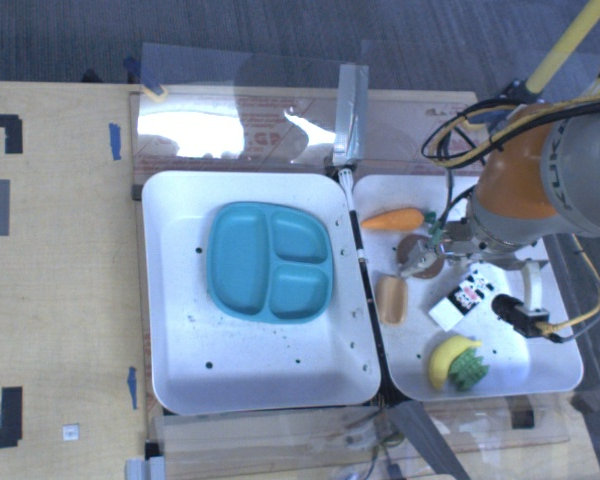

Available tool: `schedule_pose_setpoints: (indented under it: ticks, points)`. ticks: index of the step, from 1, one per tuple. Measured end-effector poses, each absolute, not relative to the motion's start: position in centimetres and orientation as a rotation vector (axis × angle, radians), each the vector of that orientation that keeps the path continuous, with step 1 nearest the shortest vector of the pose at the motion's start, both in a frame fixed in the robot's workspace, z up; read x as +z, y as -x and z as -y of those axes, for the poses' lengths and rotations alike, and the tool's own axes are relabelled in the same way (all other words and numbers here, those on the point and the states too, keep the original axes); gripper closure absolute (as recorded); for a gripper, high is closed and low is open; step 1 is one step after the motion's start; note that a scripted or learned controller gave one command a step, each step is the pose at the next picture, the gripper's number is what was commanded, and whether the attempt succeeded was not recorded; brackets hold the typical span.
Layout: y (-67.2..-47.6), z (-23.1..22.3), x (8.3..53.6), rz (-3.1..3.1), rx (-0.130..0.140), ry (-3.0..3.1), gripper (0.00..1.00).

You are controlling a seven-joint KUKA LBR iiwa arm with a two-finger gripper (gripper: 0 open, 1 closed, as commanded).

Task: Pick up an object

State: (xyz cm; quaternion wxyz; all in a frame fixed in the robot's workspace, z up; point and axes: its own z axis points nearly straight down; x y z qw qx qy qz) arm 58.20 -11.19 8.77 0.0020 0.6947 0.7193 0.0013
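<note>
The right bin (550,368) holds an orange carrot (392,220), a tan bread-like piece (391,299), a white card with black marks (463,299), a yellow banana (444,356) and a green broccoli-like toy (469,368). My gripper (421,255) hangs over the upper middle of this bin, just below the carrot and above the tan piece. A brownish round thing sits right at its tip. The arm's grey body and orange band (515,178) cover the bin's upper right part.
The left bin (170,348) holds a blue divided tray (270,261). A raised divider (362,268) separates the two bins. A metal post (350,118) stands behind them. Cables loop around the wrist at the right.
</note>
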Motion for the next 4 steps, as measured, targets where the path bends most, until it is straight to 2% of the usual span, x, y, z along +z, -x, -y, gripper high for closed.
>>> schedule_pose_setpoints:
  ticks: [1, 2, 3, 4]
  points:
    - [-59.2, 4.4, 19.0, -2.377, 0.014, -2.042, 0.0]
    - [-64.1, 9.8, 8.9, -2.345, 0.009, -2.078, 0.0]
    - [-64.2, 9.9, 10.0, -2.34, 0.014, -2.077, 1.0]
    - [-64.2, 9.9, 9.9, -2.341, 0.012, -2.079, 0.0]
